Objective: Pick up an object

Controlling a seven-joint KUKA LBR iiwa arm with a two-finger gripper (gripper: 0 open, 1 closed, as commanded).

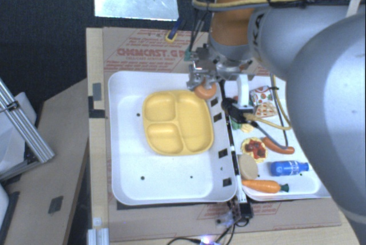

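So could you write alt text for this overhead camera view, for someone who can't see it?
A grey robot arm's gripper hangs over an orange object at the far edge of the left white bin, beside a yellow divided tray. The right bin holds toy food: a carrot, hot dog, pizza slice and blue bottle.

"CHEMCAST" in red on cardboard sheet (146, 51)

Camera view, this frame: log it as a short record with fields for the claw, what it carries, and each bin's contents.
claw: above the far edge of the left bin
carried: small orange item right at the claw; grip not confirmed
left bin: yellow divided tray
right bin: carrot, blue bottle, hot dog, pizza slice, other toy food
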